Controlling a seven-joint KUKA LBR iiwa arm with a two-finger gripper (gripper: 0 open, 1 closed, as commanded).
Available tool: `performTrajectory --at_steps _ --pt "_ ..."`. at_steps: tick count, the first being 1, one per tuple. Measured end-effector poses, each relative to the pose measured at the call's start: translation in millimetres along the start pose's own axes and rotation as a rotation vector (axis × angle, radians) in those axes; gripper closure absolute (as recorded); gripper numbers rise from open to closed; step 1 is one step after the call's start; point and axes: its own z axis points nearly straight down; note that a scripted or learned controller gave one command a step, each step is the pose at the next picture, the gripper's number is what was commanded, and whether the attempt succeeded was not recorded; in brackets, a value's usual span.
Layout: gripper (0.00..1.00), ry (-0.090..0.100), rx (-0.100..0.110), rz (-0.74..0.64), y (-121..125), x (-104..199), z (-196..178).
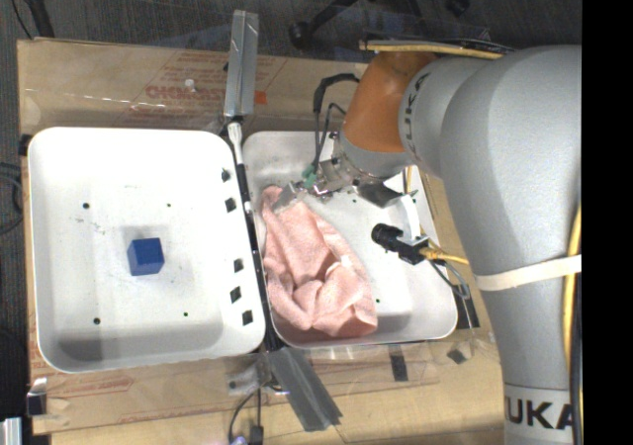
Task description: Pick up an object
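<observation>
"Where is the gripper hanging?"

"It is hanging over the far part of the right bin, right at the far edge of the pink cloth. I cannot tell if it is open or closed."

"How is the cloth lying?"

"It is lying all bunched up along the left side of that bin, reaching down to the near wall."

"And the other bin?"

"A blue block is sitting in the left bin, well apart from the gripper."

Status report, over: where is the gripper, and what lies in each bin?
Gripper low in right bin, at top edge of pink cloth; hold not confirmed. Blue cube in left bin, clear of the arm. Nothing covers either.
</observation>
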Motion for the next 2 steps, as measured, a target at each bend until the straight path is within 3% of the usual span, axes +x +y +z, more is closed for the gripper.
performTrajectory --at_steps 1,2 --pt "1.0 0.0 0.002 -0.004 -0.1 -0.5 -10.2" --pt "1.0 -0.002 -0.005 0.095 40.3 37.4 -131.3"
